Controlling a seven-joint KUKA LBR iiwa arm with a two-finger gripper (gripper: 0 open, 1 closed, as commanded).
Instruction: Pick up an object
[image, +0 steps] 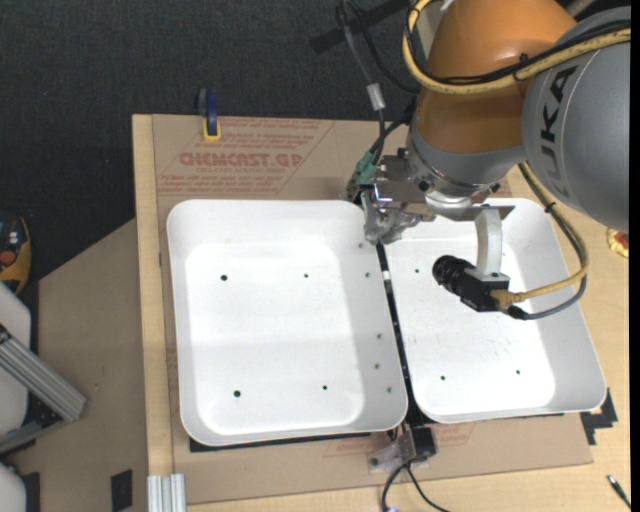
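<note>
My gripper (383, 222) hangs low over the far left corner of the right bin (560, 385), right at the seam between the two bins. The grey wrist and orange band (480, 60) above it cover the bin's far edge. I cannot make out any loose object under or in the gripper. The left bin (200, 400) shows its white floor with a few small dark dots.
A black cylinder (462, 281) on a white bracket, with a yellow cable, hangs from the wrist over the right bin. A blue and yellow clamp (209, 113) sits at the cardboard sheet's far left edge. A small connector and cable (408, 450) lie at the front between the bins.
</note>
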